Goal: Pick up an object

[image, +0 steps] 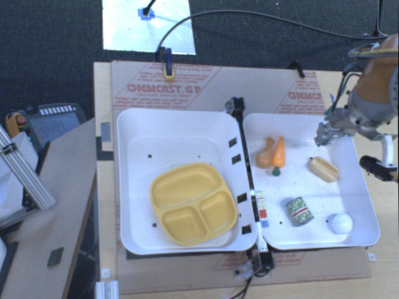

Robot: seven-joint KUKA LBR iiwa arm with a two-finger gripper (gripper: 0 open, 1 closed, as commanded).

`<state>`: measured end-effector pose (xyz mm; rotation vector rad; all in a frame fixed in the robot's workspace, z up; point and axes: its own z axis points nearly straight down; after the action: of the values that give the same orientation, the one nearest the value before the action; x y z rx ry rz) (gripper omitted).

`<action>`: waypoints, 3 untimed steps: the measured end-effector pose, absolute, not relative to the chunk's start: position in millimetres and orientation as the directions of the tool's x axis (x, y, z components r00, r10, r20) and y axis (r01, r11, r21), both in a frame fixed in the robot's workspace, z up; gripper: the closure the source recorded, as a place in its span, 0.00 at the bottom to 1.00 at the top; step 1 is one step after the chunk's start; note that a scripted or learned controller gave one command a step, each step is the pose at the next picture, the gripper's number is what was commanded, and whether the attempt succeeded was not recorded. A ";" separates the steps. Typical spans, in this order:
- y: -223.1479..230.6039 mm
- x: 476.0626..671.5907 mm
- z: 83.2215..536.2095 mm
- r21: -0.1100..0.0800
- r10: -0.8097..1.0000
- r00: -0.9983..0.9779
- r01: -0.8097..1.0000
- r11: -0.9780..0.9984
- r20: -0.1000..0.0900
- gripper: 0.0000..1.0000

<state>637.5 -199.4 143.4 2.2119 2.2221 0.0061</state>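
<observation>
The right bin (299,122) holds an orange carrot (278,152) lying beside a tan pear-shaped piece (265,154), a tan bread roll (323,169), a small green and red can (299,211) and a white ball (340,223). My gripper (324,134) hangs over the bin's far right part, above and slightly right of the bread roll, apart from every object. Nothing shows between its fingers.
The left bin (143,129) carries a yellow divided tray (193,202). A black divider with clips (244,167) runs between the bins. A teach pendant (53,122) and a metal rail (25,173) lie at the left on a side table.
</observation>
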 end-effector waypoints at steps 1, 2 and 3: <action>-204.5 637.2 189.2 0.007 1.000 -0.003 1.000 0.003 -0.003 1.00; -204.9 638.8 228.7 0.007 1.000 -0.005 1.000 0.005 -0.002 1.00; -155.1 626.3 218.8 0.001 1.000 -0.008 1.000 0.008 0.002 1.00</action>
<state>626.3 -155.1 218.8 2.2131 2.2309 0.0024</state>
